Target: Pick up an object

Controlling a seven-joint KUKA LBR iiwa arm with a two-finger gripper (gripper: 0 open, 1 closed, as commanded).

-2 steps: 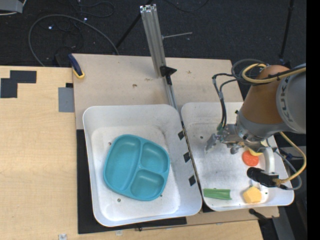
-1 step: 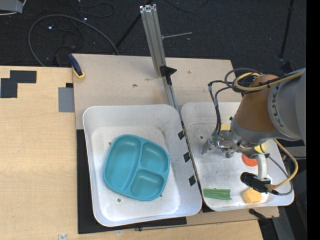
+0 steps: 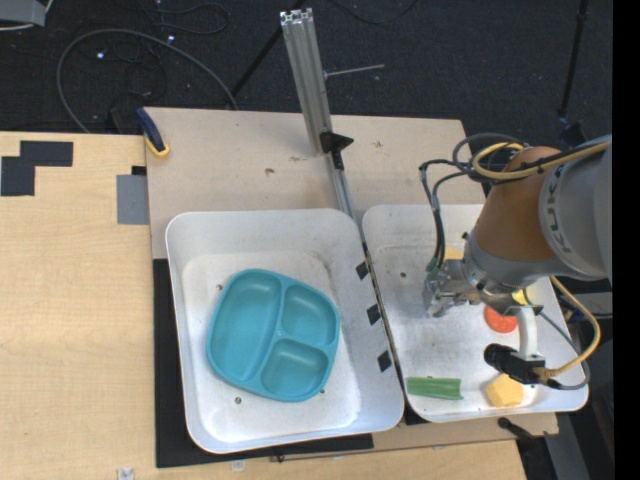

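Gripper [image 3: 443, 298] sits low over a bare patch of the right bin [image 3: 400, 258], near its middle; apart or together, cannot tell from this angle, and nothing shows held in it. Orange object [image 3: 499, 319] at 4 o'clock, just beside, partly under the wrist. Green block [image 3: 433, 388] at 6 o'clock, near the front wall; yellow piece [image 3: 504, 394] at 5 o'clock, in the corner. Teal divided plate [image 3: 275, 334] at 9 o'clock, well apart, in the left bin [image 3: 200, 258]. Risks, as judged: closing here likely catches only bin floor; a reach toward the orange object may knock it aside; block and yellow piece hug the wall, so a descent there could strike the rim.
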